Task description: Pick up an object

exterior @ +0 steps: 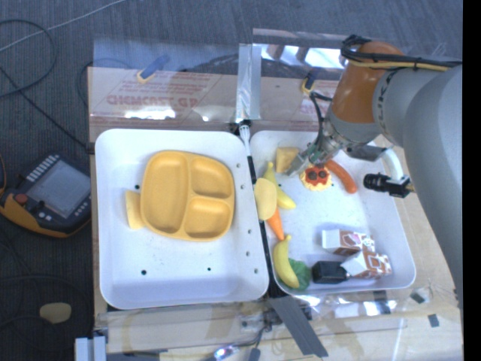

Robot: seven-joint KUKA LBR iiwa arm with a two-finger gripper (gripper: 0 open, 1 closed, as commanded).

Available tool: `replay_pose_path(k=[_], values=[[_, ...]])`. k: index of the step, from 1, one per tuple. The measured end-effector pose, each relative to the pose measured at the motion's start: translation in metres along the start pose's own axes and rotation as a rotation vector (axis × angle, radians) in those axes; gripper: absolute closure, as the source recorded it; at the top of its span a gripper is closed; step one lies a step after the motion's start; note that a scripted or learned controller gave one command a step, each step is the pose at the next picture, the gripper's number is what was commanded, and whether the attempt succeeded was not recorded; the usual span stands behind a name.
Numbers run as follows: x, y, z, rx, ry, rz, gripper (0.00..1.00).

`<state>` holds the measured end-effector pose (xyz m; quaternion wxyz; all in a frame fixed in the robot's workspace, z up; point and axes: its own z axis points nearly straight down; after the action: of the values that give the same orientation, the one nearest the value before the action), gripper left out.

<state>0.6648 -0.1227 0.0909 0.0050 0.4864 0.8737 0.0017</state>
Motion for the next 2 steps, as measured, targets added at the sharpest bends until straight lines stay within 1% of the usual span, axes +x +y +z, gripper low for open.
replay_pose_path(k=[1, 2], values=[[0.0525, 0.0383, -0.0934, 0.008, 0.004, 0.105, 1.00], [0.0523, 0.0381, -0.0933, 0.009, 0.004, 0.105, 0.00]])
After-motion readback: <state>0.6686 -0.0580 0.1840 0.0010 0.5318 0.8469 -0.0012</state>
